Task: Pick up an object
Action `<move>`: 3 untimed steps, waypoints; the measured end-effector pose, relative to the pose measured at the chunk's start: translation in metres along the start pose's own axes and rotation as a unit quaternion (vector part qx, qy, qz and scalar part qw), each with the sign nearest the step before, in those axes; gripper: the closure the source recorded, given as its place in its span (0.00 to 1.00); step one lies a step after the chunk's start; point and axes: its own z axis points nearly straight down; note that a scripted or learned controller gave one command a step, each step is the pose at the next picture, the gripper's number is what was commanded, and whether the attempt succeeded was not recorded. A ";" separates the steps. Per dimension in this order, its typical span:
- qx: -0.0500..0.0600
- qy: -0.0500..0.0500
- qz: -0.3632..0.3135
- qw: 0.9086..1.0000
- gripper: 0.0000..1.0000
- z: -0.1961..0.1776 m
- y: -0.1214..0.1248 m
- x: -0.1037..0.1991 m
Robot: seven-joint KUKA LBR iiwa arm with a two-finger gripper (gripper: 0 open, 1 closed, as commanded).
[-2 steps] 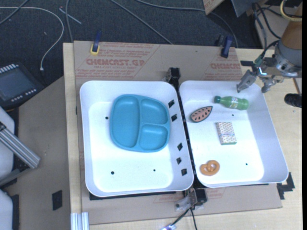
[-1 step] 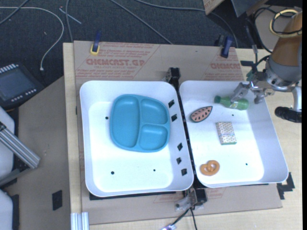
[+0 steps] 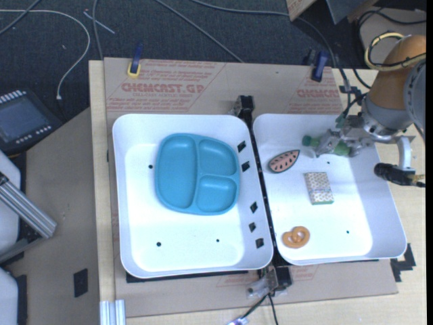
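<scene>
Two shallow white bins sit side by side on the bench [image 3: 176,80], a tan board with red lettering. The left white bin [image 3: 135,242] holds a blue three-compartment plastic plate [image 3: 197,173], lying flat in the upper middle of the bin.

The right white bin [image 3: 379,235] holds three small items. A brown leaf-shaped piece with red spots [image 3: 283,160] lies near the bin's left wall, upper part. A speckled green-grey rectangular block [image 3: 318,187] sits mid-bin, just below and right of the leaf piece, not touching it. An orange pretzel-shaped ring [image 3: 295,236] is in the lower left area, well apart from both.

The arm enters from the right, with the end effector [image 3: 329,145] low over the upper part of the right bin, up and right of the leaf piece and above the block. Can't tell the end effector's state, too small and cluttered there. Something small and green shows at its tip, can't make out what it is.

Blue clamps [image 3: 136,62] sit on the board's top edge.
</scene>
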 end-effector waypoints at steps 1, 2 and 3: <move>0.002 -0.001 -0.001 1.000 1.00 -0.013 -0.001 -0.001; -0.006 -0.002 0.001 1.000 1.00 -0.077 -0.004 0.001; -0.006 -0.002 0.000 1.000 1.00 -0.141 -0.001 0.000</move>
